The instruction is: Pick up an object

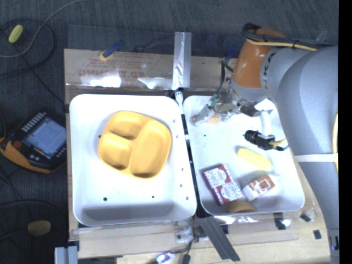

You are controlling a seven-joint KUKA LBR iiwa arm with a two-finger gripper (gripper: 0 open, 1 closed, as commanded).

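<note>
Several items lying in right bin [217, 147], near half. End effector [212, 110] hanging over far-left corner, apart from all; open/closed: cannot tell. Candidate red-white packet [221, 184], centre-front, looking light, semi-stiff, poss. slick wrap; advising grip across narrow sides.

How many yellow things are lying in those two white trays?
2. A big yellow divided plate sits in the middle of the left bin; a small yellow oblong piece lies in the right bin, toward its right side. The arm could hide more.
</note>
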